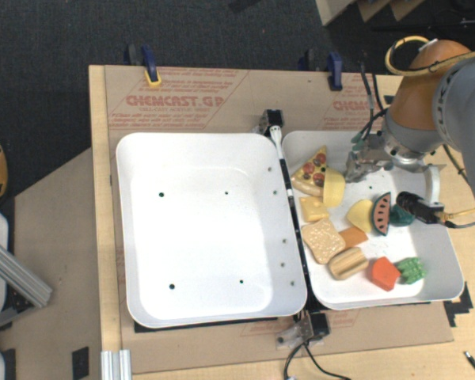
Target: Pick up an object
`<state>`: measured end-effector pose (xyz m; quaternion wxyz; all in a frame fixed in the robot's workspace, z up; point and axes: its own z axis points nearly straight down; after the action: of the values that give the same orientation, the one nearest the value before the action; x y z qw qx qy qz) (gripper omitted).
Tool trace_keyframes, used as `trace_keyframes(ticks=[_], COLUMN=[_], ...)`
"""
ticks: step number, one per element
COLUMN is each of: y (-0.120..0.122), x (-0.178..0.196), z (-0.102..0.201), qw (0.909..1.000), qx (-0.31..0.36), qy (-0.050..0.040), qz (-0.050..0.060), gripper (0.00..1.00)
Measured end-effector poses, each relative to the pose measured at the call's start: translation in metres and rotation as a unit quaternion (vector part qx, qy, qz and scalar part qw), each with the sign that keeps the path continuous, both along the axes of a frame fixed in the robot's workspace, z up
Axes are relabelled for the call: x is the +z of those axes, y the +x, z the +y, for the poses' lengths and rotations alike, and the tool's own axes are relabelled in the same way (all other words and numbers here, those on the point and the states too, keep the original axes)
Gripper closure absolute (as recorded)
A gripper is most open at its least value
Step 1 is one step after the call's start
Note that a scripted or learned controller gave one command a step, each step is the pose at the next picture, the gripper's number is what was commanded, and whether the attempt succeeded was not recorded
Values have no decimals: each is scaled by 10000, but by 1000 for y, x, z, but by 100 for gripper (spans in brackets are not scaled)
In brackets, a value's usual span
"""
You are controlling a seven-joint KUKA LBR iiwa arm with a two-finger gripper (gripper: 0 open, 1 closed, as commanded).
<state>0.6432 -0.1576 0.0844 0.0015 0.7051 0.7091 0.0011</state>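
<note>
The grey arm's hand (362,165) hangs over the shallow white right bin (443,287), near a yellow cylinder toy (333,188). I cannot tell its state.

- Two bins: left bin (142,212) and right bin (443,271), smooth, glossy white plastic.
- Board (103,133) under the left bin: matt brown cardboard, printed red.
- Floor (47,22) beyond the board: dark, rough carpet.
- Wrist band (419,93) above the right bin: glossy orange.
</note>
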Motion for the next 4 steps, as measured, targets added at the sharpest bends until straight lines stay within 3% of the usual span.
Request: trace_keyframes(ticks=[1, 2, 3, 4], y=[24, -24, -23, -6], x=[1, 1, 0, 8], z=[12, 28, 28, 43], qw=[10000, 10000, 10000, 10000], qx=[-23, -33, -31, -51], qy=[-1, 4, 1, -71], qz=[1, 27, 17, -21], gripper=[100, 100, 0, 0])
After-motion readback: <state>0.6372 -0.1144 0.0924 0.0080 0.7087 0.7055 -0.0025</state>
